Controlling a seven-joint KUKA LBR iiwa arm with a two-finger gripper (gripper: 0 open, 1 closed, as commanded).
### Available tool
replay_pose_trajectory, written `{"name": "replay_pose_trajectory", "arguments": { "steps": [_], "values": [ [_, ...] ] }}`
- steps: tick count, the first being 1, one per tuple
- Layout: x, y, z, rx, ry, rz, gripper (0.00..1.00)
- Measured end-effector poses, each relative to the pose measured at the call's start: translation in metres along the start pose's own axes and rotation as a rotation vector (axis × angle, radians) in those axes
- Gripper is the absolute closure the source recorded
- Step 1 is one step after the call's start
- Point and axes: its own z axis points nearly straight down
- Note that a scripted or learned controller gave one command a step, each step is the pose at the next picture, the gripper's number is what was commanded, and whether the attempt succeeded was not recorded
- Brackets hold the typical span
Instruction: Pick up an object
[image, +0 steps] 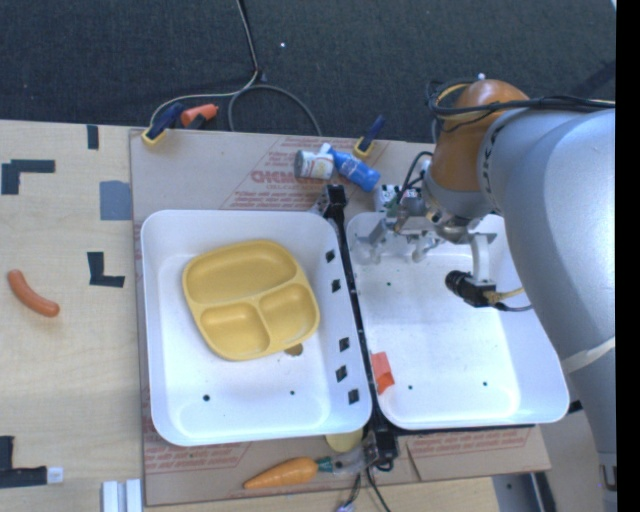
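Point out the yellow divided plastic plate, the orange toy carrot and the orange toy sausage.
Yellow divided plastic plate (250, 297), camera view: centre, where dividers meet.
Orange toy carrot (280, 473), camera view: middle of body.
Orange toy sausage (32, 294), camera view: middle.

Looks like a robot lab: grey arm (560, 200) over two white bins (160, 400) clamped to cardboard (250, 180), tape marks (100, 270) on the counter (60, 380).
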Motion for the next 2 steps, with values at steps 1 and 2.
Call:
{"name": "replay_pose_trajectory", "arguments": {
  "steps": [1, 2],
  "values": [
    [-0.014, 0.005, 0.02, 0.001, 0.005, 0.004, 0.0],
    [-0.014, 0.005, 0.009, -0.002, 0.001, 0.001, 1.0]
  ]
}}
